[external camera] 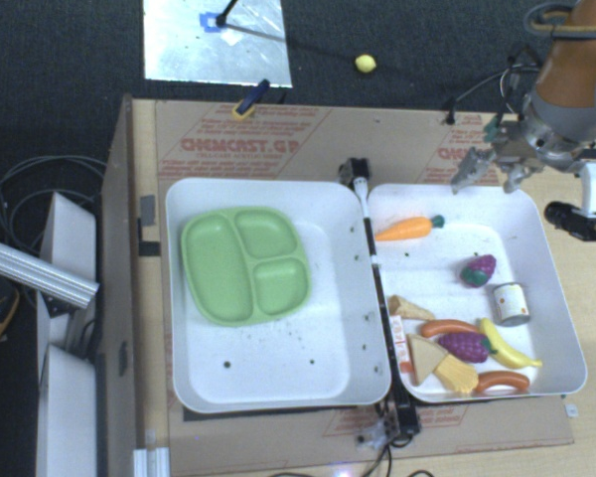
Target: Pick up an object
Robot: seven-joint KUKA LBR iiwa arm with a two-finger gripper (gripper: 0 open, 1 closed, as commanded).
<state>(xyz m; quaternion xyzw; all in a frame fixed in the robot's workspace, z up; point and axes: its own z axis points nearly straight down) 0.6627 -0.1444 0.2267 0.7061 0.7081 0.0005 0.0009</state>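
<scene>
Camera view shows my tool open above the right white bin's far rim, orange plastic carrot lying crosswise down-left.

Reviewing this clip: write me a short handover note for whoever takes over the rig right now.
Gripper: open, holding nothing, above the far right corner of the right bin.
Right bin holds: carrot near the far edge; purple-green fruit and can toward the right; a near-end cluster of sausage, grapes, banana, cheese wedges and a second sausage.
Left bin holds a green divided tray.
Done: nothing picked yet.
Left: choose an object, descend, grasp, lift. The carrot lies alone and nearest the gripper, so it is probably the easiest pick.
</scene>
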